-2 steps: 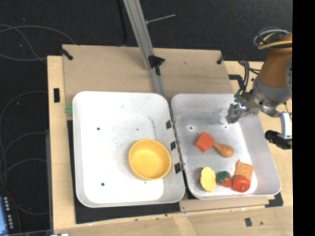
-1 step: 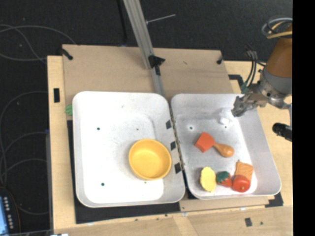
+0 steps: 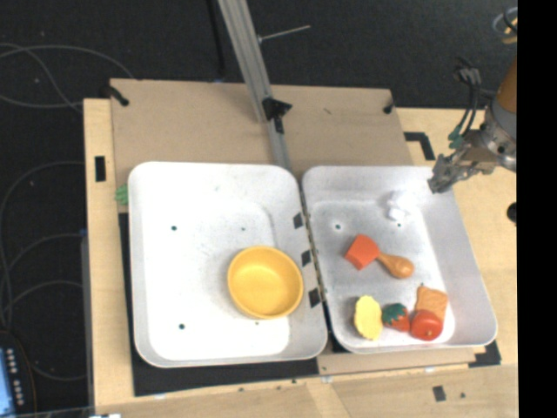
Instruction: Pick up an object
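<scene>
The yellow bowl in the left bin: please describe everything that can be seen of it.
The yellow bowl is round, plain yellow and looks like smooth plastic, with a slightly darker rim. It stands upright, mouth up, and nothing shows inside it. It rests on the floor of the left bin, in the lower right part, close to the wall that borders the right bin. Nothing else touches it; the gripper is far away, at the right bin's upper right corner.

Bench [image 3: 200,129] with two white bins

The left bin [image 3: 174,207] and right bin [image 3: 452,259] sit side by side on the tan bench, edges touching at the middle, with a dark mat [image 3: 218,373] showing under their front edges.
</scene>
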{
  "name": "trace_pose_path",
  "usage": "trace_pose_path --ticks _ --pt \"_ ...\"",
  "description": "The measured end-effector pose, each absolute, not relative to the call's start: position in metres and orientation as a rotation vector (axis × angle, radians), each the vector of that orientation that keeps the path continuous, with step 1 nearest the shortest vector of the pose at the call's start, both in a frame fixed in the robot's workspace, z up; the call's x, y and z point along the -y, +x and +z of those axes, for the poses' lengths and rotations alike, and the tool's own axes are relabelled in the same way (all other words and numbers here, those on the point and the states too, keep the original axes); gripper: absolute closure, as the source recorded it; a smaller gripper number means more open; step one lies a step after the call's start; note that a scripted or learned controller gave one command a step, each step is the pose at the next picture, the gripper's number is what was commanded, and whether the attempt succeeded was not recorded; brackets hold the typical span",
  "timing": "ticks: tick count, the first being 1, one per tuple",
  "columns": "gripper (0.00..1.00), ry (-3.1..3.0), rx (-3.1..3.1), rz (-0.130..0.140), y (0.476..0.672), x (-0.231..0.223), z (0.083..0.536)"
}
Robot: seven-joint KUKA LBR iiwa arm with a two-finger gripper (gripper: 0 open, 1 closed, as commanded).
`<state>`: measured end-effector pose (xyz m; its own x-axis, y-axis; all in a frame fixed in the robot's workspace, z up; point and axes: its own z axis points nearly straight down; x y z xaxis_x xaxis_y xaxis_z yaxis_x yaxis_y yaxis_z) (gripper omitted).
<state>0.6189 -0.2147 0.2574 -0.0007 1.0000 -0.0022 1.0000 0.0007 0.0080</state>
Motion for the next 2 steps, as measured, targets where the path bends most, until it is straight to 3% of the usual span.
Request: trace_pose_path --ticks 1,2 --pt "1.0 2.216 -2.226 -0.001 0.602 0.17 0.248" --pt "1.0 2.213 -2.229 0.002 0.597 0.112 0.246"
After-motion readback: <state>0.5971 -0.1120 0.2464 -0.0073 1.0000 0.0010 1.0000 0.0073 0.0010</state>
